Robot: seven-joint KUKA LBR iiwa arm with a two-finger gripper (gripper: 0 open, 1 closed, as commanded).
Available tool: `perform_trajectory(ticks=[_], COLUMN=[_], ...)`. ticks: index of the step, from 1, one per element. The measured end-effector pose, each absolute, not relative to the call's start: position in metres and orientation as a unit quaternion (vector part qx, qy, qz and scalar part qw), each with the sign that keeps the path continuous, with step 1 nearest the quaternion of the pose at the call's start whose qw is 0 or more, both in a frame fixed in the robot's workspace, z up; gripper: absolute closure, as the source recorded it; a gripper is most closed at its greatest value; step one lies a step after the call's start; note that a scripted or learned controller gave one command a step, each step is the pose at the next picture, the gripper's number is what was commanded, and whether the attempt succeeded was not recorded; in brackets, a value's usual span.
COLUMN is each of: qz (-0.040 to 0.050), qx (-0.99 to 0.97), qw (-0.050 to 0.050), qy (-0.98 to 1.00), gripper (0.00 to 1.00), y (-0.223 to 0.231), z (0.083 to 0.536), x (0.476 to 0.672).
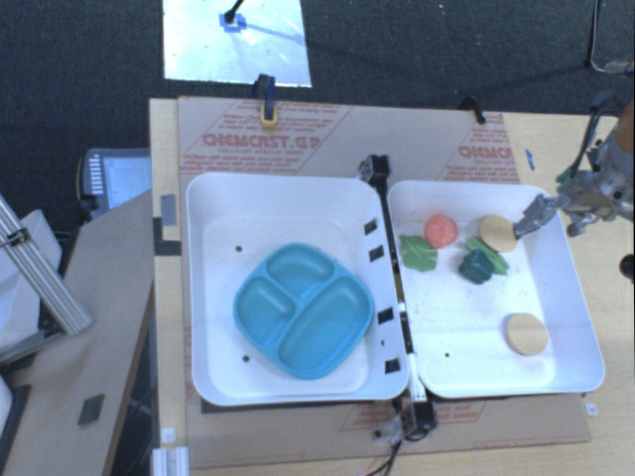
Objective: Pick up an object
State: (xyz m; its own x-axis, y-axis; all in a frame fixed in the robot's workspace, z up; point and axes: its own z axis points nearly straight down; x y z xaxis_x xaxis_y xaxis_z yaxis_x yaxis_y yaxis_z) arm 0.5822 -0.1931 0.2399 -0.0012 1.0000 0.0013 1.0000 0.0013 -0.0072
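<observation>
Since nothing sits between the jaws, the task looks to be at the approach step, with no pick made yet. Nearest the camera, the worktop carries two shallow white bins side by side. The left bin holds a blue divided plate, smooth moulded plastic with three compartments and rounded corners. The right bin holds the candidates. Closest lies a tan oval piece, matt and bread-like, well apart from the rest. Further back sit a dark teal lump, a green leafy piece, an orange-red rounded piece and a pale beige rounded piece, clustered near one another.

At the far right edge the gripper reaches in, its tip just beside the beige piece. Whether the jaws stand open or closed I cannot tell; they are too small and blurred. By my judgement the next move calls for centring over one piece, most likely the beige one, then descending.
</observation>
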Motion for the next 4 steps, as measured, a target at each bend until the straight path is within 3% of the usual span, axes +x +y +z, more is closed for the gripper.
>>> perform_trajectory(ticks=[1, 3, 4], qz=[-0.0003, 0.0009, -0.0031], qx=[-0.706, -0.707, -0.707], qw=[-0.001, 0.001, -0.009], qy=[-0.708, -0.707, -0.707], gripper=[0.00, 0.00, 0.00], y=[-0.193, -0.197, -0.196], z=[0.245, 0.149, 0.112], x=[0.584, 0.582, 0.589])
